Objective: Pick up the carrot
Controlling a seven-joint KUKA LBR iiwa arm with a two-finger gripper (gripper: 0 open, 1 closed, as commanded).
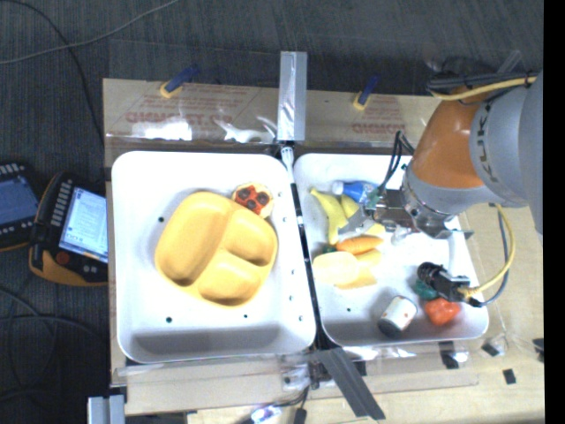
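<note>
Right bin (459, 329): gripper (378, 222) above carrot (360, 245) (grip state unclear).

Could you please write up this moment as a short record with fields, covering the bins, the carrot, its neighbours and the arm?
left bin: holds a yellow divided plate with a small red and black item at its far edge
right bin: holds the carrot, bananas, a blue and white item, a pale yellow block, a grey cylinder and a red and black item
carrot: orange, lying crosswise near the bin's middle, above the pale yellow block
bananas: just beyond the carrot
pincer: right over the carrot's far end
carrot held: not evident
</note>
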